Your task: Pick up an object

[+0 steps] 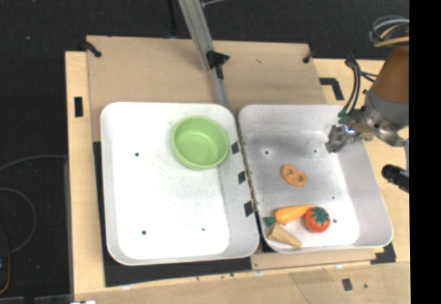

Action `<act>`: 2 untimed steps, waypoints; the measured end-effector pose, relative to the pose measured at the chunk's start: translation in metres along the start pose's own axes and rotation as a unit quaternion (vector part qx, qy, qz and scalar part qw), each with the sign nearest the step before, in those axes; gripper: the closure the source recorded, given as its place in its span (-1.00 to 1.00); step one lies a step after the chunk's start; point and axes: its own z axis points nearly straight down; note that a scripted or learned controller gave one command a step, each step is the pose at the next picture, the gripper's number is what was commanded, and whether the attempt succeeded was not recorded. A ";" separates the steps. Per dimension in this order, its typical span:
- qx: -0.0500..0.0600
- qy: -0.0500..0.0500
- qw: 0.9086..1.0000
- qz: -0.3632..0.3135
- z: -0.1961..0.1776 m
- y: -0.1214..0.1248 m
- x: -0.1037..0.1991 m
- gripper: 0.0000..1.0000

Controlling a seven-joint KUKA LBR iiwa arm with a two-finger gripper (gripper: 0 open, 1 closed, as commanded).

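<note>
The right bin [358,178] holds a small orange pretzel-shaped piece [293,175] near its middle. Along its front edge lie an orange carrot [292,214], a red tomato [317,220] and a tan cone-shaped piece [284,235]. A green bowl [200,143] sits in the upper part of the left bin [138,178]. My gripper [335,138] hangs over the right bin's far right corner, well away from the pretzel piece and with nothing seen in it.
A grey metal pole [196,20] slants down from the top to the gap between the bins. The tan bench [262,68] extends behind both bins. Cables [355,82] trail by the arm at the right.
</note>
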 end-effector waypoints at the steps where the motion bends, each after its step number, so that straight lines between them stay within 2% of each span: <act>1: -0.001 0.000 1.000 -0.004 -0.065 -0.001 -0.001 1.00; 2: 0.000 0.000 1.000 -0.004 -0.120 0.001 -0.003 1.00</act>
